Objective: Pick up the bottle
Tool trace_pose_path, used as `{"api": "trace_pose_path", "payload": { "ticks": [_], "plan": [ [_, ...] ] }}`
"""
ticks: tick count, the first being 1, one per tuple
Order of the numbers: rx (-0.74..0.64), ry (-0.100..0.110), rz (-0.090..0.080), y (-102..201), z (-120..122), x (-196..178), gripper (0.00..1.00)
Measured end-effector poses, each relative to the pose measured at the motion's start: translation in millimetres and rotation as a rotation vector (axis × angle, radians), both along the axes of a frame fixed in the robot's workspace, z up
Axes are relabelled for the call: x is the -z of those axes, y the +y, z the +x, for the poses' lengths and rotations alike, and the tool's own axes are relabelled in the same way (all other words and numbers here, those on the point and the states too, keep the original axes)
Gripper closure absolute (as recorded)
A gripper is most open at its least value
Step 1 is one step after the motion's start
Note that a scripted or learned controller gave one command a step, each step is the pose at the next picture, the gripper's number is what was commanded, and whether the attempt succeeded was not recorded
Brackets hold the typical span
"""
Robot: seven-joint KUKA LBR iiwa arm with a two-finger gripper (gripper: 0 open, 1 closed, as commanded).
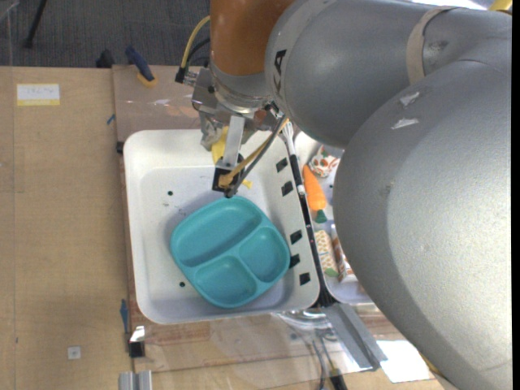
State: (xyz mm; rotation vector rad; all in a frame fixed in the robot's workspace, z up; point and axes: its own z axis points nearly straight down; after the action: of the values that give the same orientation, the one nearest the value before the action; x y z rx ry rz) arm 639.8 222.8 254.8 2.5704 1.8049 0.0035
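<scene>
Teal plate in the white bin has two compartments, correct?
No. The camera view shows the teal plate divided into three compartments, not two. It does lie in the white bin.

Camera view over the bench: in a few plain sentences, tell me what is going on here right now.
The grey arm reaches in from the right, with its gripper over the far end of the left bin. A teal divided plate lies in that bin, nearer the camera and apart from the gripper. An orange carrot-like thing lies to the plate's right, beside the arm. I cannot tell whether the gripper has hold of anything.
</scene>
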Motion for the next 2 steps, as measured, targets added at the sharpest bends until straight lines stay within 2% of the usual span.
{"api": "trace_pose_path", "payload": {
  "ticks": [1, 2],
  "plan": [
    [0.355, 0.000, 0.000, -105, 14, -27, 1.00],
    [0.013, -0.001, -0.001, -95, 9, 160, 1.00]
  ]
}}
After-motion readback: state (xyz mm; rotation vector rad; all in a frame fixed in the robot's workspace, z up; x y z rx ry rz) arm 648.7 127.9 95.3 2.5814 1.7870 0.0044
